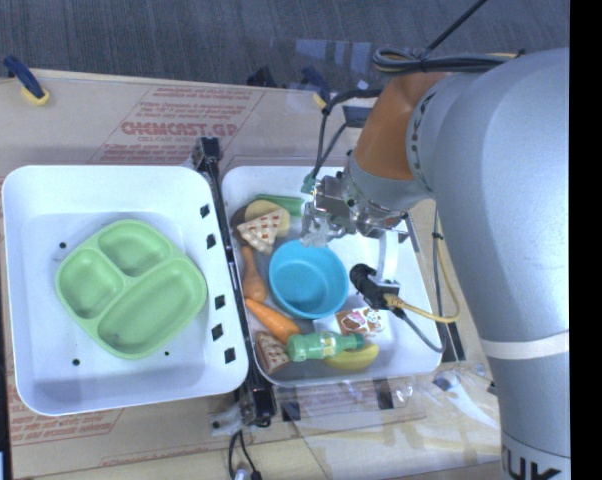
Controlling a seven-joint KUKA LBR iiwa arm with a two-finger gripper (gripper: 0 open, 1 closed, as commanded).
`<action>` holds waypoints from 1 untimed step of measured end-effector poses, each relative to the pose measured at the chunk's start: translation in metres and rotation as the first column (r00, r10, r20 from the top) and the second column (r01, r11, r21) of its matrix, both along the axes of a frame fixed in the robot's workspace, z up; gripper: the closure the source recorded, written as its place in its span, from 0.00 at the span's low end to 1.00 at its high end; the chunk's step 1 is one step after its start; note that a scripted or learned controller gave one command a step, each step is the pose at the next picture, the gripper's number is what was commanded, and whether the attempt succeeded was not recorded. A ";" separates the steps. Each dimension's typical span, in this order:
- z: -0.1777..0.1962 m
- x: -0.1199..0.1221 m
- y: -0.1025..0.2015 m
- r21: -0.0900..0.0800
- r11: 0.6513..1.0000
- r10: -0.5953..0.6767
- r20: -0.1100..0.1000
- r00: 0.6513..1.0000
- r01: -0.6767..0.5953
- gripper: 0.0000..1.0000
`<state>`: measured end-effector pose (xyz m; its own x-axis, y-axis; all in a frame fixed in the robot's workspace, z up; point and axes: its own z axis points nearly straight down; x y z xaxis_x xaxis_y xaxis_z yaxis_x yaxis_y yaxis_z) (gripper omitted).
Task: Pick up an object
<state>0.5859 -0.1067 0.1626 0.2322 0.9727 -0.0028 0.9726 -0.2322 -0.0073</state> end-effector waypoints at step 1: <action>-0.001 0.000 0.000 0.001 1.000 0.000 -0.001 1.000 0.000 0.00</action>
<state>0.5856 -0.1065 0.1620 0.2321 0.9727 -0.0021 0.9726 -0.2321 -0.0087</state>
